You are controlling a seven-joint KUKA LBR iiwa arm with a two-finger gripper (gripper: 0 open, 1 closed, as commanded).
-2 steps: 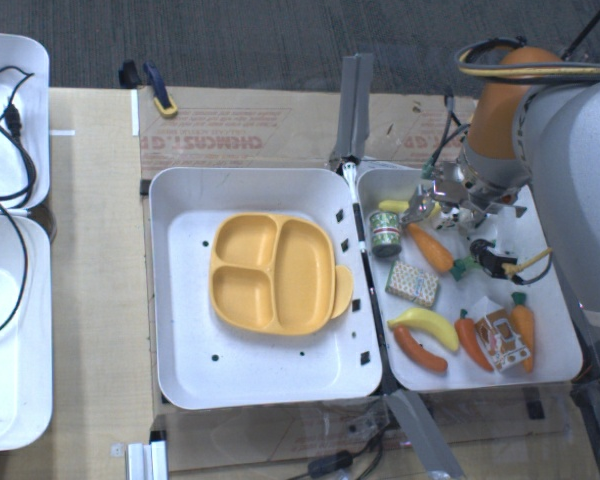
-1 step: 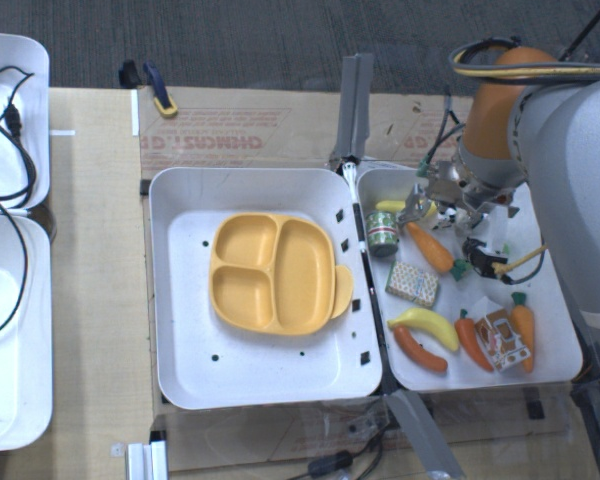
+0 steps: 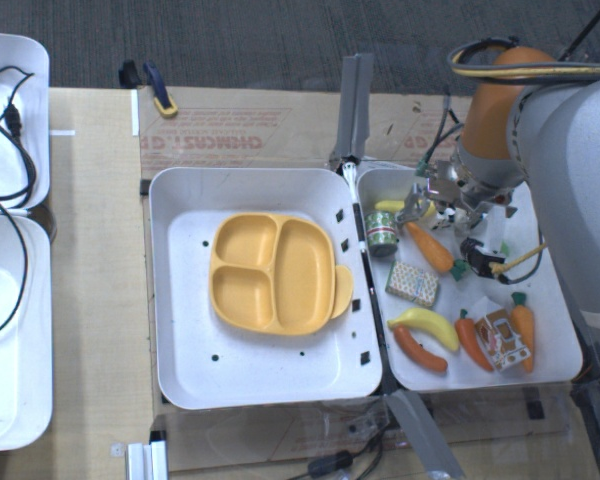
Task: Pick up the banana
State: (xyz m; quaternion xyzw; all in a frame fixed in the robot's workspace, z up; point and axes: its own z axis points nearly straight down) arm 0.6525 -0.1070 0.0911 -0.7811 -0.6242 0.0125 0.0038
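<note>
Pincer [image 3: 450, 200] hangs low over far end of right white bin [image 3: 555, 298]; whether closed or apart, cannot tell. Curved yellow plastic banana [image 3: 427, 326] lies well apart, near front, touching red sausage-shaped toy [image 3: 420, 350]. Risk: crowded toys — long orange carrot [image 3: 430, 248], woven tan block [image 3: 412, 282] between — grab could snag neighbour instead. Yellow three-compartment plate [image 3: 277, 273] sits in left bin.

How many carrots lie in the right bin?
3 at least: one carrot beside the can, another carrot left of the small box, a third right of it. The arm may hide others.
</note>
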